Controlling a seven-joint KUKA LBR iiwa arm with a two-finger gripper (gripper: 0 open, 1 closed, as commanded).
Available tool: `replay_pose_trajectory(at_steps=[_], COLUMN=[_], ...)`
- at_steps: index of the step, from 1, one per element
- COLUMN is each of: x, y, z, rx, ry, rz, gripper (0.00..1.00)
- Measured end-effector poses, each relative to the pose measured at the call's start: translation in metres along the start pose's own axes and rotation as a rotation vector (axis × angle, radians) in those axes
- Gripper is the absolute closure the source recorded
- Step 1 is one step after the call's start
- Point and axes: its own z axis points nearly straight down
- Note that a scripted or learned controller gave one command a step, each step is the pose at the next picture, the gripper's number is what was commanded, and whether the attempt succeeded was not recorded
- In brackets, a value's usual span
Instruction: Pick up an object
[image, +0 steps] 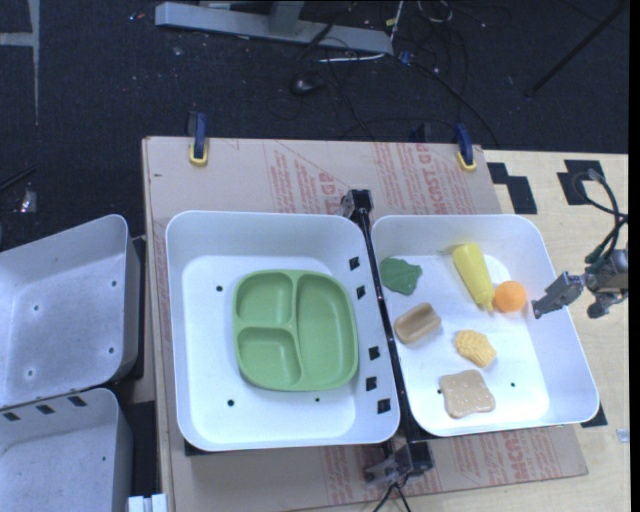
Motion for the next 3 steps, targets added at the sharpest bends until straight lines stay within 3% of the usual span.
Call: replay_pose_trajectory(at_steps=[1, 3], x=[0.001, -0.001], y=[0.002, 0.004], z=[-0.004, 0.104], rx=[-0.008, -0.002], ry=[-0.002, 0.0], rz=[-0.003, -0.001], gripper=[0.0, 0.0])
